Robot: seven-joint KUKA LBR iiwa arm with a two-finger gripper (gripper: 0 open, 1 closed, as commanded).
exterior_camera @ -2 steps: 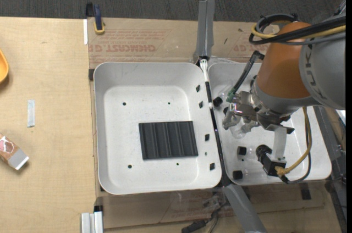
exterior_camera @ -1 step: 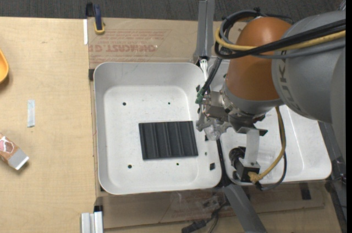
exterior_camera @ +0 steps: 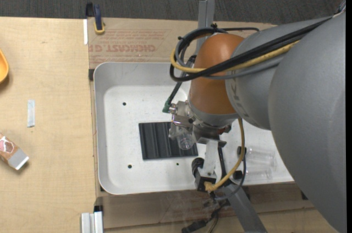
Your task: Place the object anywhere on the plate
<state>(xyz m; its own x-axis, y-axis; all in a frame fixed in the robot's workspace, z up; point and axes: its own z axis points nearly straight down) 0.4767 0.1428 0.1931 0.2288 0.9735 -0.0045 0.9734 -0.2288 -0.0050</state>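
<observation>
A black ribbed rectangular plate (exterior_camera: 158, 141) lies flat on the floor of the left white bin (exterior_camera: 110, 116), a little right of its centre. My gripper (exterior_camera: 184, 137) hangs over the plate's right edge, under the orange wrist band. A small clear, glassy shape (exterior_camera: 186, 142) shows at the gripper's tip, just above the plate's right side; I cannot tell whether it is a held object or part of the gripper. A clear plastic item (exterior_camera: 259, 162) lies to the right, beside the arm.
The grey arm and its cables (exterior_camera: 220, 182) cover the right side of the view. On the wooden bench to the left lie an orange object (exterior_camera: 3, 68), a small grey strip (exterior_camera: 31, 114) and a wrapped bar (exterior_camera: 11, 152). A cardboard sheet (exterior_camera: 132, 42) lies behind the bin.
</observation>
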